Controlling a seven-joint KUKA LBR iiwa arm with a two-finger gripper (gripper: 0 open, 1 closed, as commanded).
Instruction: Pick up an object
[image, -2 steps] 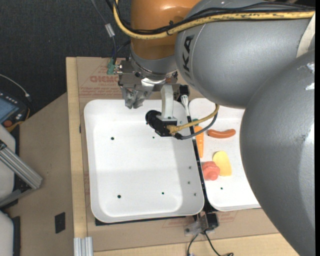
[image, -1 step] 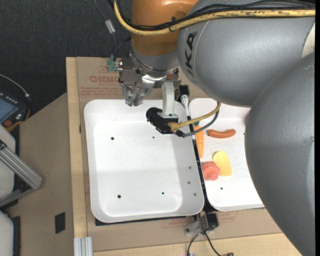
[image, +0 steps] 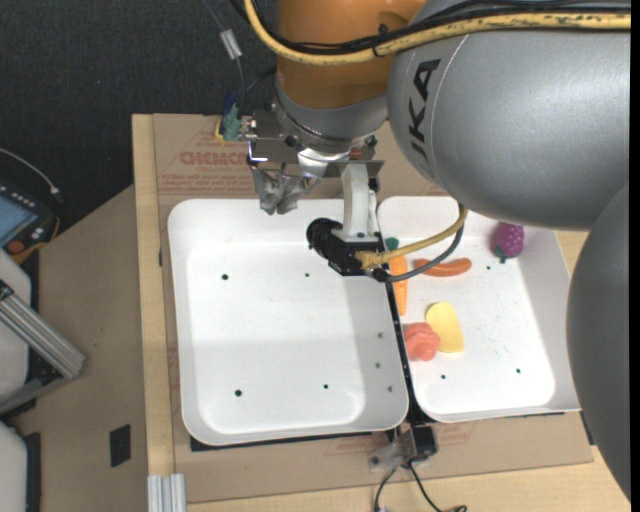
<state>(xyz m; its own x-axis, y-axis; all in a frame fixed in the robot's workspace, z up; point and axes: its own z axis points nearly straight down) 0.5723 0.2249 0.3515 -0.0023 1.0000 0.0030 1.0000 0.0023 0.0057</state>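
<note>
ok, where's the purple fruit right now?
In the camera view, the purple fruit lies in the right bin near its far right corner, just right of the orange-red pepper.

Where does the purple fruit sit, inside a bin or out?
Inside: the purple fruit lies on the right bin floor, near its far rim.

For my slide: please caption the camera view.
Gripper above the far edge of the left bin; small colourful objects lie in the right bin.
</note>
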